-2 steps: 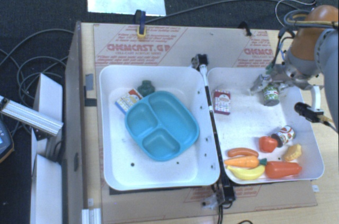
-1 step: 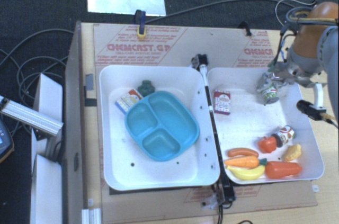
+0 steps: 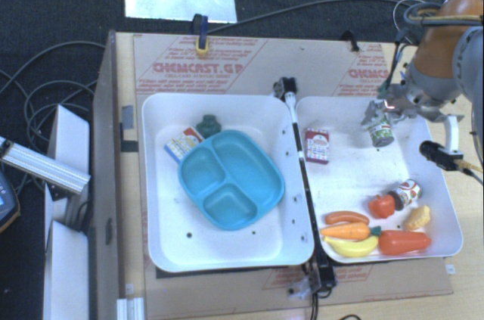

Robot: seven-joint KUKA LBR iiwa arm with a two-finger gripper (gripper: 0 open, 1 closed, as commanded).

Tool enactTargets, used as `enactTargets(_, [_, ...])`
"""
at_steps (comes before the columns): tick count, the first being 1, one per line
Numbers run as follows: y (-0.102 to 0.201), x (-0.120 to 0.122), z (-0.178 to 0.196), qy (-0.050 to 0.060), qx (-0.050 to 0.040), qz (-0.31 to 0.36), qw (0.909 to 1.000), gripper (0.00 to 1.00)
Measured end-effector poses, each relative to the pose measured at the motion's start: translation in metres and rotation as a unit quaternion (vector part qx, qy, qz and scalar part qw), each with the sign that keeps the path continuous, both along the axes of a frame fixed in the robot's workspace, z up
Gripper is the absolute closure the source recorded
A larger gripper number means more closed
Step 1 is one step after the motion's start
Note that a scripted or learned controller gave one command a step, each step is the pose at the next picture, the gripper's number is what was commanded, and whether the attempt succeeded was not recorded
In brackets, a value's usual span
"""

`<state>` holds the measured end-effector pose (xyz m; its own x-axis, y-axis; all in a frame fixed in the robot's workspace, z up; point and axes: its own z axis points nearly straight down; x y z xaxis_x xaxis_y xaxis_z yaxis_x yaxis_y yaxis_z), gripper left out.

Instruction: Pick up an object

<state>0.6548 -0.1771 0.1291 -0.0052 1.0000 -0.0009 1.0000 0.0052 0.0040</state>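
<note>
One small green can (image 3: 381, 133) with a pale label hangs clamped between the fingers of the gripper (image 3: 380, 116), above the far part of the right bin (image 3: 355, 160). The can is tilted slightly and sits directly under the metal fingers, which close on its upper end. The grey arm (image 3: 446, 46) with its orange band enters from the right edge and bends down toward the can.

Right bin, remaining contents: one red-and-white carton (image 3: 317, 145) near the divider at the left wall; a cluster along the near-right corner comprising one red tomato-like toy (image 3: 383, 206), one small red-and-white bottle-like item (image 3: 408, 192) touching it, one pale yellow piece (image 3: 418, 218), one sausage (image 3: 345, 218), one carrot (image 3: 349, 231), one banana (image 3: 353, 246) and one red pepper-like toy (image 3: 403, 240).

Left bin (image 3: 166, 235): one blue three-compartment plate (image 3: 231, 178) at the centre, one small blue-and-red box (image 3: 181, 145) partly under its far-left rim, and one dark green toy (image 3: 208, 125) just beyond the plate.

Surroundings: two bins on one cardboard sheet (image 3: 249, 65); one clamp (image 3: 200, 32) at its far edge.
</note>
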Motion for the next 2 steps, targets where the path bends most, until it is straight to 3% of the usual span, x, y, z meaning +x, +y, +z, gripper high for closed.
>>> enactTargets(1, [0.013,-0.023,0.025,0.000,-0.0003,-0.001,1.0000,1.00])
enactTargets(2, [0.092,-0.001,0.092,-0.001,0.0010,0.001,1.0000,1.00])
